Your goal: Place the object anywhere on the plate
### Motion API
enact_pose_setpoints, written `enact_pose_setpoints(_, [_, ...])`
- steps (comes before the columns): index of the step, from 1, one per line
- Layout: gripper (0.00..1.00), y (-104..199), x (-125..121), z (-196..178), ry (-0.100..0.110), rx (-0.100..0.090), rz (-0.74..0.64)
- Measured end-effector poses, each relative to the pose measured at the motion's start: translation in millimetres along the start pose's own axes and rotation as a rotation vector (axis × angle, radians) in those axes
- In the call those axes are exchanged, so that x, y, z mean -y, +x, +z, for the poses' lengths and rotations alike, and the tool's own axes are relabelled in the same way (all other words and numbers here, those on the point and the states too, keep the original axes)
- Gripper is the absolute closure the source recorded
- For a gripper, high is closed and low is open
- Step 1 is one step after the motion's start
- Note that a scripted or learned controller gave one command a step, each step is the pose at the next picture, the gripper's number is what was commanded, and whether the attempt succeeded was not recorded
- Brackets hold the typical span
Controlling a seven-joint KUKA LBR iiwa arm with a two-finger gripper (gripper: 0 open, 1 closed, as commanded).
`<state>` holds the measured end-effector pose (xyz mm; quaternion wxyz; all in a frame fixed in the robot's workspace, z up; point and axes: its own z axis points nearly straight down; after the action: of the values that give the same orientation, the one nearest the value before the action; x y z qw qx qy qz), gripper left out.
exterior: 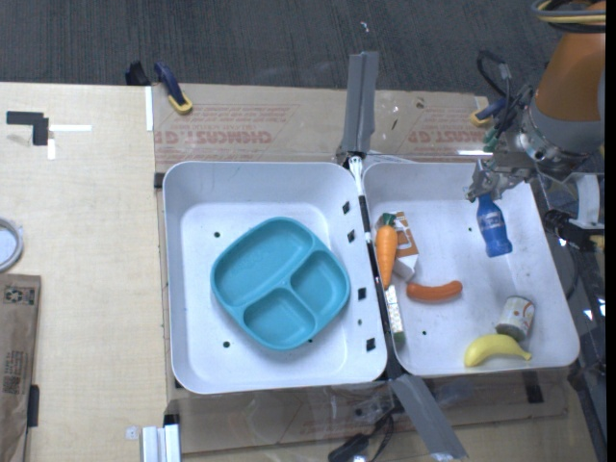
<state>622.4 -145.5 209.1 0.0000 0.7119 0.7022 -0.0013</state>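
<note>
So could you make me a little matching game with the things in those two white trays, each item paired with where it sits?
Things:
1. blue plate
2. carrot
3. banana
4. blue bottle

Places:
A. near front corner of the right bin
B. just below the gripper, at the back of the right bin
C. middle of the left bin
D. against the right bin's left wall, by the divider

Pairs: 1-C, 2-D, 3-A, 4-B
</note>
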Motion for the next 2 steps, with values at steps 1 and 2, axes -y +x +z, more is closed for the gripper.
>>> enact_pose_setpoints(1, [1.00, -29.6, 22.3, -4.7, 0.002, -0.001, 0.187])
enact_pose_setpoints(2, [1.00, 56.2, 8.8, 19.4, 0.002, -0.001, 0.061])
